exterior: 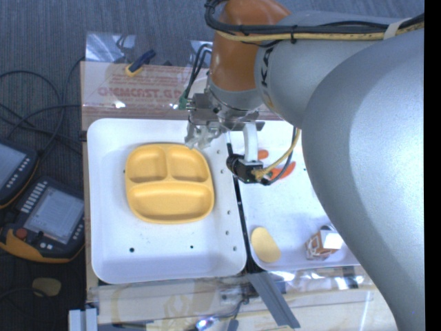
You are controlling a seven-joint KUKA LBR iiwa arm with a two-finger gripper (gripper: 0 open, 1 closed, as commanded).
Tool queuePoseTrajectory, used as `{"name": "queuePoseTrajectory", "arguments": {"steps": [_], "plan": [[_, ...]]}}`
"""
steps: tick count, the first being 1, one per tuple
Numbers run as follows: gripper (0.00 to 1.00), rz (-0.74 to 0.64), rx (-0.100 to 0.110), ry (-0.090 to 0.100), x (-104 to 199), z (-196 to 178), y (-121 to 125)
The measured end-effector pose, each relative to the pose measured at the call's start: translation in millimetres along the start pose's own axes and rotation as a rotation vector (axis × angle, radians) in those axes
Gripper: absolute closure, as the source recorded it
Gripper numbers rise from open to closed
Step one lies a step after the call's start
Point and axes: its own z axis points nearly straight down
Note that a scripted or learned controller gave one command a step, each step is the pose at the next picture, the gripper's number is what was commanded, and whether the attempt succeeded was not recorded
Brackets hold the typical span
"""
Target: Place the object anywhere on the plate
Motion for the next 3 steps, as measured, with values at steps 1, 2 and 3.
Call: {"name": "queuePoseTrajectory", "arguments": {"steps": [1,2,3], "plan": [[1.0,0.002,-0.01,0.002,14,107,-13],[1.0,0.001,0.001,0.001,18,32,-28],[0.0,0.001,0.002,0.001,18,32,-28]]}}
